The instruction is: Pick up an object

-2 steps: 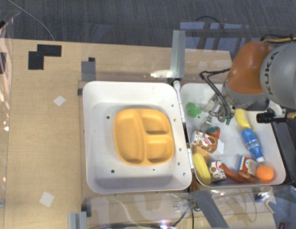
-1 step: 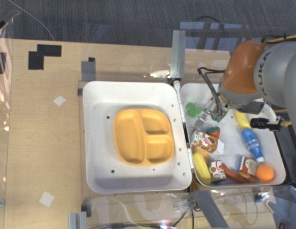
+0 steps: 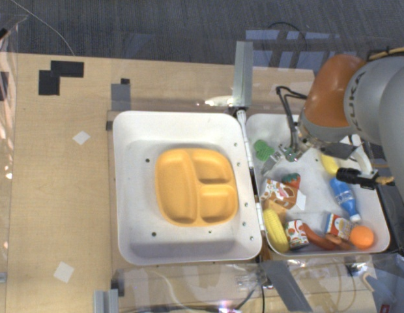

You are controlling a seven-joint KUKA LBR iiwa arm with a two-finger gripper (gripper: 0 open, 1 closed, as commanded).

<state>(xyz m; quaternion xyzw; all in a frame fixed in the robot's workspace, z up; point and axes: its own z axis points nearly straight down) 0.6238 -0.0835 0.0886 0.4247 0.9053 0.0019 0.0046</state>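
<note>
While the arm (image 3: 358, 103) reaches over the right bin (image 3: 384, 237), its claw (image 3: 288, 152) sits low at the far left there, beside a green toy (image 3: 262, 150); whether the claw is apart or together I cannot tell. A yellow tray (image 3: 195, 186) lies in the left bin (image 3: 133, 175).

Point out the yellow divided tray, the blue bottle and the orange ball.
yellow divided tray (image 3: 195, 186): camera view, left bin, on its central ridge.
blue bottle (image 3: 345, 199): camera view, right bin, on its body.
orange ball (image 3: 362, 237): camera view, right bin's near corner, on its middle.

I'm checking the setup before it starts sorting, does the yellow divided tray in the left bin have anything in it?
Empty. The yellow divided tray lies flat in the left bin, and all three compartments show bare yellow.
</note>
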